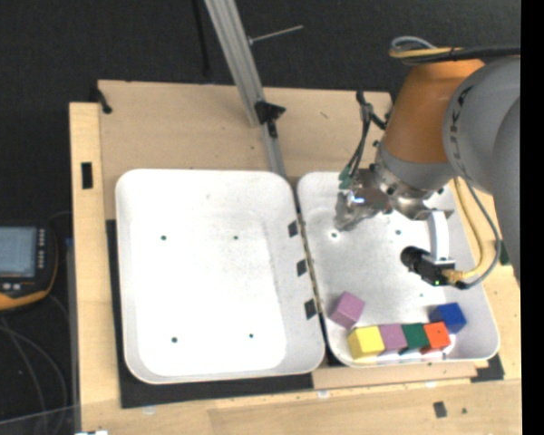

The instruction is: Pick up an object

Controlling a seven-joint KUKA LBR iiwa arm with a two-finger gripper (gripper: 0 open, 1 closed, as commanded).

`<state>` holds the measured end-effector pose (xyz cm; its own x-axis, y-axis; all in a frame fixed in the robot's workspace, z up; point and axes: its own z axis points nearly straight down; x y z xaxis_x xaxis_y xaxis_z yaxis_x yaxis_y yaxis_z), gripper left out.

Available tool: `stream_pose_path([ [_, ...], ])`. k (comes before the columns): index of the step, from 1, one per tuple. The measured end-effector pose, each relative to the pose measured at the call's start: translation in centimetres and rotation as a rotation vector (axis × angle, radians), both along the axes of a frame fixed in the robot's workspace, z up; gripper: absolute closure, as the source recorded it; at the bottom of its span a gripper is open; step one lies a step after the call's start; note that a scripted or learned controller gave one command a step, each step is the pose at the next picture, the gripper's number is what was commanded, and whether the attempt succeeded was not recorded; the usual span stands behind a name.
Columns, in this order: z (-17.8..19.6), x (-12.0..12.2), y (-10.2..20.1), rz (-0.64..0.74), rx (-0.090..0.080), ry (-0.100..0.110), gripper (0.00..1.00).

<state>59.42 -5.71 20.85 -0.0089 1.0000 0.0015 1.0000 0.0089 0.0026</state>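
Purple block (347,308) lies loose in the right bin (381,243), nearer than my gripper (349,208), which hangs at the far left corner; grip state I cannot tell.

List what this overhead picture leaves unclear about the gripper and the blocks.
- Gripper, camera view: small, dark and blurred under the wrist; finger state unreadable.
- Green block: wedged between the purple block in the row and the orange block; mostly covered.
- Right bin: far corner hidden by the arm.
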Motion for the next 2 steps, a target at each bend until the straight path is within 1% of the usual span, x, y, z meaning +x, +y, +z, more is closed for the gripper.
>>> stream_pose_path([
  [1,-1.3,-0.4,7.4,-0.001,0.001,0.004,1.0],
  [2,-1.2,0.3,13.7,0.0,0.001,0.002,1.0],
])
